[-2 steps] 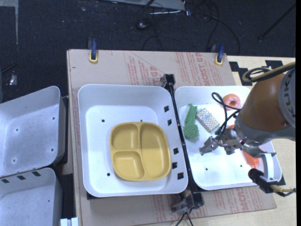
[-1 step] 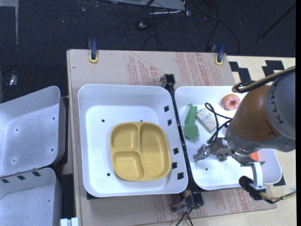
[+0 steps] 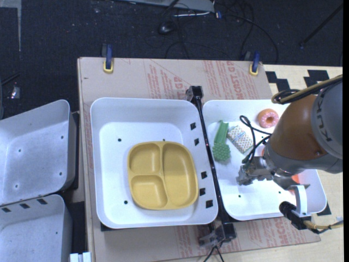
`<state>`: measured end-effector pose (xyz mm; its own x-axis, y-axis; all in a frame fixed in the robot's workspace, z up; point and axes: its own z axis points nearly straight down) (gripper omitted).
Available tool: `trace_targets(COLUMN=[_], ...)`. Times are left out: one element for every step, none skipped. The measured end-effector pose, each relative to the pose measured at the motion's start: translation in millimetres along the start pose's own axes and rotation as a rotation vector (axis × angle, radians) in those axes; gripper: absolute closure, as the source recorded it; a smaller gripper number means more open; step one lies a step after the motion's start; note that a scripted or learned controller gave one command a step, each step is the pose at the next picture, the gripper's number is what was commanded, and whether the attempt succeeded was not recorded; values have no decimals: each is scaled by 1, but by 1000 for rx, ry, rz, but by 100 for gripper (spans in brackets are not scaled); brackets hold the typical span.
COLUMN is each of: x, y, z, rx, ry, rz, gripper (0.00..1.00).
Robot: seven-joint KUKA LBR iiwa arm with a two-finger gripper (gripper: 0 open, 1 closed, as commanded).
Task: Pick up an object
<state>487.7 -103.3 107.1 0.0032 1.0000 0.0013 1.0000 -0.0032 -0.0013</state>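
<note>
The arm comes in from the right edge of the frame, its orange band bulking over the right bin [image 3: 313, 201], and the gripper [image 3: 248, 175] hangs low over that bin's floor at lower centre-right. From where I stand I cannot tell how the gripper is set; its tip is a dark tangle against the white. Nothing shows under it but bare bin floor. The nearest things lie up and to the left of it: a green brush [image 3: 221, 143] stretched along the bin's left side, bristle head toward the bottom of the frame, and just to the brush's right a speckled white packet [image 3: 241, 138], lying at a slant, near the gripper but apart from it. A pink donut [image 3: 268, 118] sits higher, toward the bin's upper right, close to the arm's orange band. In the left bin [image 3: 109, 146], at the middle of the frame, a yellow divided plate [image 3: 162, 175] lies flat, well apart from the gripper.
</note>
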Motion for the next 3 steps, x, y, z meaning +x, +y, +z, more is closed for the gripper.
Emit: trace_targets(x=[3,0,0], y=[5,5,6], z=[-43,-106,-115], rx=[-6,-8,-3], ry=[-2,-3,-2], rz=[-6,-6,-5], gripper=[100,100,100])
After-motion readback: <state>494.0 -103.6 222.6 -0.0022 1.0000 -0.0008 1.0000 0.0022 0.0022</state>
